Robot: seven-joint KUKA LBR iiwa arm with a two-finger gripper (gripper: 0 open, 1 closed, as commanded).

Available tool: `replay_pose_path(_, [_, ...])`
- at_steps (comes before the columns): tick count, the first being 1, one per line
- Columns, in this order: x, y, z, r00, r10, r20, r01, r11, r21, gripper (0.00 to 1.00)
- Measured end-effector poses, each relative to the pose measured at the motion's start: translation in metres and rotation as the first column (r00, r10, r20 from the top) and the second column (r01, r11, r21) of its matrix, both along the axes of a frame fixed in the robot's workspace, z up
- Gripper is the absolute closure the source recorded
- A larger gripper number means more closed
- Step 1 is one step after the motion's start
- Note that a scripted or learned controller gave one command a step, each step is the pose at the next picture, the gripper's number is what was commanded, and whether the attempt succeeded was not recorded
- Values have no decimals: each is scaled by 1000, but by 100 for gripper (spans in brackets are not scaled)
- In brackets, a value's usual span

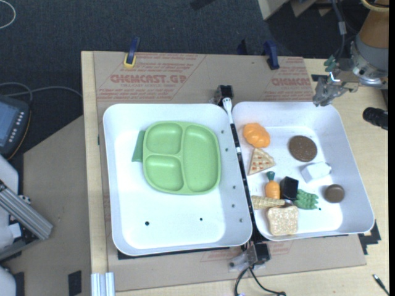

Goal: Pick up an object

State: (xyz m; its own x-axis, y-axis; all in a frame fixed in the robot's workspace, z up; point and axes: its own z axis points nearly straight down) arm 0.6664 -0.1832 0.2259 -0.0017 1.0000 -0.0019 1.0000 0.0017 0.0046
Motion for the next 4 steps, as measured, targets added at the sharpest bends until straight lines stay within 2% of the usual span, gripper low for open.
replay_pose_path(1, [-34,43,-8,1000,1,-9,-1,1000,4,100])
replay_pose_path(3, [-94,138,12,1000,3,-8,-3,1000,5,100])
replay_pose_path(4, [-119,186,-3,1000,2,-9,-2,1000,4,100])
